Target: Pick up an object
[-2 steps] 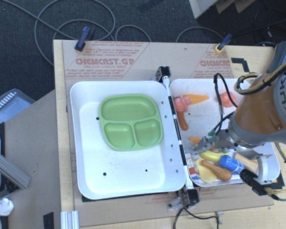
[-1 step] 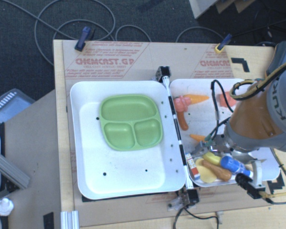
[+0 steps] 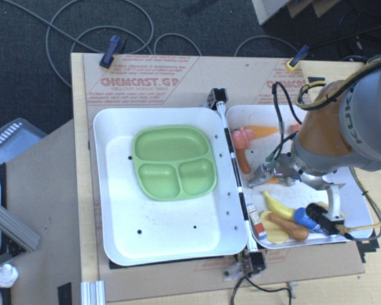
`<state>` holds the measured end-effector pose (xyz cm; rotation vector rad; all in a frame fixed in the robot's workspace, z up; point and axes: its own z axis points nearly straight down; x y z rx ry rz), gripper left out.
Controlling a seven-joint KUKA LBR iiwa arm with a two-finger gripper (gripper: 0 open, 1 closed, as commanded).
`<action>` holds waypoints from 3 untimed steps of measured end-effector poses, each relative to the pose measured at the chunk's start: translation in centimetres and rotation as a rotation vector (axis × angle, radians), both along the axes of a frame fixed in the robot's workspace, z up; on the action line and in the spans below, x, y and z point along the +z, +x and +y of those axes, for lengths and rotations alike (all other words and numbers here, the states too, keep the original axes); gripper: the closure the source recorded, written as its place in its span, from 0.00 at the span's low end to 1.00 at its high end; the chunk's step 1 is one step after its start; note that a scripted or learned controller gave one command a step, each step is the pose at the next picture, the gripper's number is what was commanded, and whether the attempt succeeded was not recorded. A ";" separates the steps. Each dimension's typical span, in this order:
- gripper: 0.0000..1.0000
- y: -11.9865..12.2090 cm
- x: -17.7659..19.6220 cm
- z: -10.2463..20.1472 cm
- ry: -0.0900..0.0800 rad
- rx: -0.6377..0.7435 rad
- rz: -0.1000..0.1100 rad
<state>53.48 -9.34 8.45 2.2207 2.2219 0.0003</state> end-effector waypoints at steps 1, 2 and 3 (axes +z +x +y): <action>0.00 -5.6 0.0 -1.1 0.001 -0.001 0.003; 0.00 -0.2 0.0 -0.1 0.000 0.000 0.000; 0.00 -4.3 0.0 -1.2 0.001 -0.001 0.002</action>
